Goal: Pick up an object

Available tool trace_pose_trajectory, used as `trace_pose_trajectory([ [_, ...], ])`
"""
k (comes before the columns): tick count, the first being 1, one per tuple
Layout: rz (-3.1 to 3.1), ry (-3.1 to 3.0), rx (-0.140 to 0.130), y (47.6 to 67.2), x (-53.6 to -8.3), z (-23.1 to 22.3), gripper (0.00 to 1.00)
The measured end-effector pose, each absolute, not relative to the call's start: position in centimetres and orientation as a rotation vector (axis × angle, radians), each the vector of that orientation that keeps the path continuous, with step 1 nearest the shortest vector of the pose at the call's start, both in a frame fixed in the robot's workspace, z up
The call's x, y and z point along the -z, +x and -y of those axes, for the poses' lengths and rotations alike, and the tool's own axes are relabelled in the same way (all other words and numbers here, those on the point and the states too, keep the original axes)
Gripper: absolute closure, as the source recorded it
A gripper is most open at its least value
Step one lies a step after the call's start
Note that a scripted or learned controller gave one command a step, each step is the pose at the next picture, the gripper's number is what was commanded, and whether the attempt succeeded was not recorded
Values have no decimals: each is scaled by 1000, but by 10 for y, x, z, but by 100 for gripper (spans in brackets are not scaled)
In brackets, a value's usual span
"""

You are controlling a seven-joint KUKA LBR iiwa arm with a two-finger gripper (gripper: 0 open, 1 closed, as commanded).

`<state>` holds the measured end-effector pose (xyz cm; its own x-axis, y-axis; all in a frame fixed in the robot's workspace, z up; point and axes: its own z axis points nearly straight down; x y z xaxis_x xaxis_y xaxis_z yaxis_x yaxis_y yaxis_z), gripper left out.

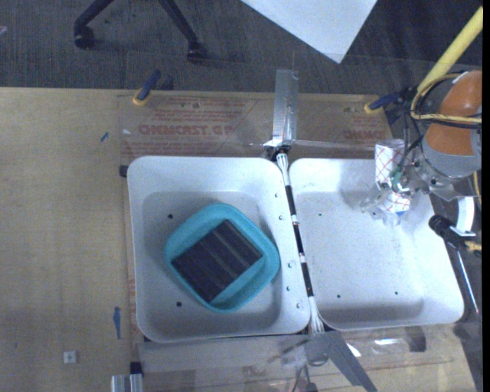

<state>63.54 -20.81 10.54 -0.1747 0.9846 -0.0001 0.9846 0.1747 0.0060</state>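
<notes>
Camera view from above, at a slant: two shallow white bins side by side on a tan table (61,230). In the left bin (145,184), one teal square container (264,253), tilted diamond-wise, with one dark ribbed insert (216,260) inside it. Over the upper right corner of the right bin (367,298), one grey arm (452,157) with an orange band (459,103), reaching in from the right. At its tip, the end effector (383,203), pale and blurred against the bin floor; impossible to tell how far open, or whether anything sits in its grip. Just beside it, near the wrist, one small white item with red markings (389,162); touching or apart, not clear. One yellow cable (459,42) running up from the arm to the top right corner. One metal bracket (285,107) at the seam between the bins. Beyond the table, on the dark floor, one chair base (138,19) with castors and one white sheet (314,19).
</notes>
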Motion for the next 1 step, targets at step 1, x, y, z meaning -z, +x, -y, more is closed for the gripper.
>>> trace_pose_trajectory([
  [1,-2336,2103,1,639,-114,154,100],
])
